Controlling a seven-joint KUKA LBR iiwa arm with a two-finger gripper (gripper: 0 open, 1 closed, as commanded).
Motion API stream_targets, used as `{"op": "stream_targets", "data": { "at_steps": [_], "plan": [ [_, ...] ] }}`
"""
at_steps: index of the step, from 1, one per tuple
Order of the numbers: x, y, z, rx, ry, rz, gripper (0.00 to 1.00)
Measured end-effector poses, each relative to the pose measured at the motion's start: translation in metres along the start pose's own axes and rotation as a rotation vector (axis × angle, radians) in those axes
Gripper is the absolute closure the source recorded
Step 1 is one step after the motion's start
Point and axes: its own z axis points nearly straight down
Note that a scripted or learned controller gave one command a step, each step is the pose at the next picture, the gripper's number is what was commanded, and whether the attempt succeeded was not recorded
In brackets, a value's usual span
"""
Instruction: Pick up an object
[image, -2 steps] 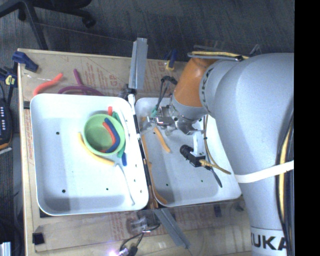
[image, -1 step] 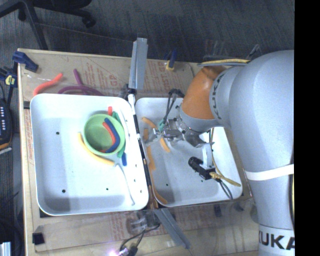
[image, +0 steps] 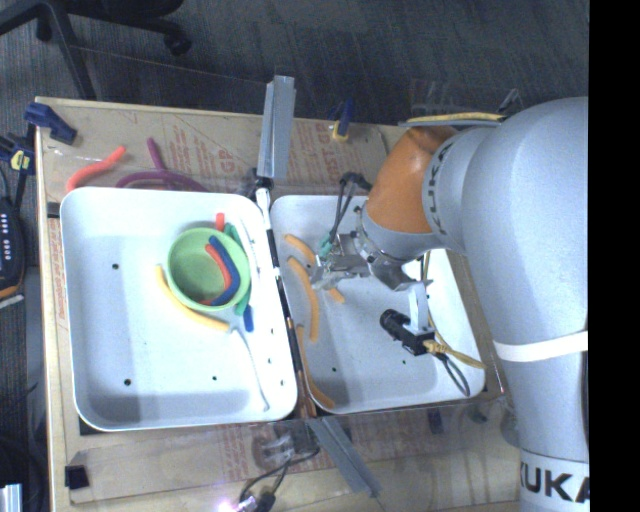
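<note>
Several orange strips lie in the right bin (image: 440, 385): one curved strip (image: 297, 243) near the far left corner, another (image: 300, 270) just below it, and a long one (image: 312, 318) along the left wall. My gripper (image: 324, 268) hangs low over the left part of this bin, right beside these strips, with a small orange piece (image: 335, 293) just under it. No object shows as held. The arm's orange band (image: 400, 195) and grey body cover the bin's right side.
The left bin (image: 120, 370) holds a green bowl (image: 208, 268) with red and blue curved pieces inside, a yellow strip (image: 195, 305), a small blue piece (image: 247, 318) and a white stick (image: 256, 365). A black cable fitting (image: 403, 330) hangs over the right bin.
</note>
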Motion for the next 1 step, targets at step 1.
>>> {"op": "stream_targets", "data": {
  "at_steps": [1],
  "plan": [
    [0.0000,0.0000,0.0000,0.000,0.000,-0.001,0.00]
  ]
}}
